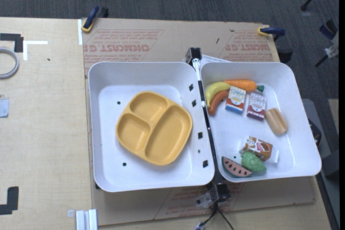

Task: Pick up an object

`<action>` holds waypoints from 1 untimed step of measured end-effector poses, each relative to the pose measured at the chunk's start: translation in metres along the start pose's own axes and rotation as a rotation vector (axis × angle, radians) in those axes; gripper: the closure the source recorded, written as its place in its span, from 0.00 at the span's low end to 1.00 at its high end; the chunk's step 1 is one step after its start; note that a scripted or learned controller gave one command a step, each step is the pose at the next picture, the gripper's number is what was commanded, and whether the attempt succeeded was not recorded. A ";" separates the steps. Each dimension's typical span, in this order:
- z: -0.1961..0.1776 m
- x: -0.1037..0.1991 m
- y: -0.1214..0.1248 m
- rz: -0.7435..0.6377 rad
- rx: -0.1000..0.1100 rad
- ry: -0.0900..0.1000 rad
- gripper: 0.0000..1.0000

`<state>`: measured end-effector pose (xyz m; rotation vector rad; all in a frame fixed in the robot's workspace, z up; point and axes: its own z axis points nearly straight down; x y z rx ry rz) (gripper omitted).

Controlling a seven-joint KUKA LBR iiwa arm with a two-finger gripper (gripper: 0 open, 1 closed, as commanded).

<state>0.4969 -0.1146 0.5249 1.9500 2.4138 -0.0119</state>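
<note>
Two bins side by side, the pickable toys all in the right one.

Right bin [302,110]: banana [214,88] at ten o'clock, carrot [241,84] touching it at eleven, two small cartons [246,102] just under the carrot, tan roll [276,120] at three. Down at six, a watermelon slice [236,168] lies against a green toy [253,162] and an orange packet [257,146]. Left bin [102,116]: a yellow divided plate [154,127] sits dead centre.
</note>
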 end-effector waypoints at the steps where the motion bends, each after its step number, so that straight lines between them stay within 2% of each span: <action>1: -0.009 -0.001 0.002 -0.002 -0.001 -0.002 1.00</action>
